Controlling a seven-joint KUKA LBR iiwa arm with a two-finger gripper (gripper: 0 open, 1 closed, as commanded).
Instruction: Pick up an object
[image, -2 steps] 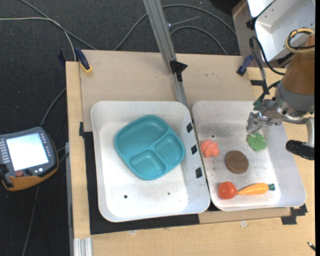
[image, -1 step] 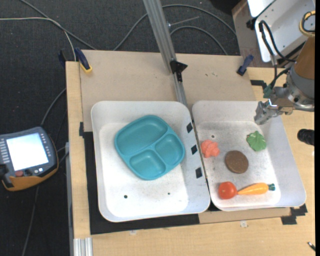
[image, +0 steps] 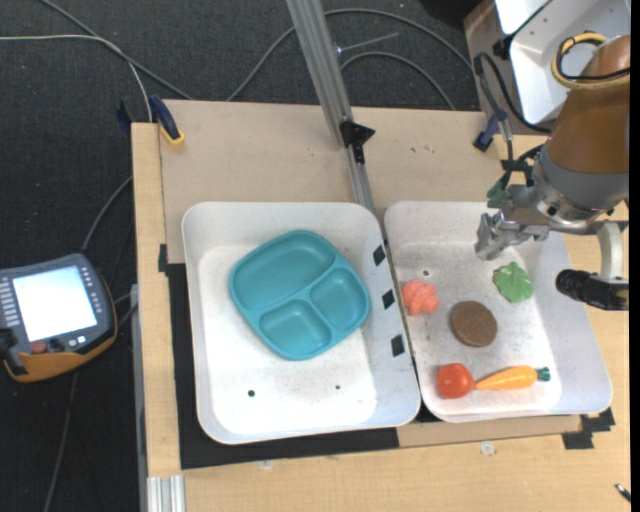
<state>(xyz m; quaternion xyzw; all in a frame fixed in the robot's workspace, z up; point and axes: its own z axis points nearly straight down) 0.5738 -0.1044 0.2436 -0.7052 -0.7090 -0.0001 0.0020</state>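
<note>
Here, two shallow white bins sit side by side. The right bin (image: 590, 375) holds five small toy foods: a leafy green piece (image: 513, 282), a pink lump (image: 420, 297), a flat brown disc (image: 472, 324), a round red tomato (image: 454, 381) and an orange carrot (image: 508, 378). The gripper (image: 497, 240) (finger position cannot be told) hangs just above the green piece. Left of that bin, one teal three-compartment plate (image: 298, 294).

Two white bins (image: 210, 420), one teal divided plate (image: 298, 294), and five toy foods (image: 473, 324).
</note>
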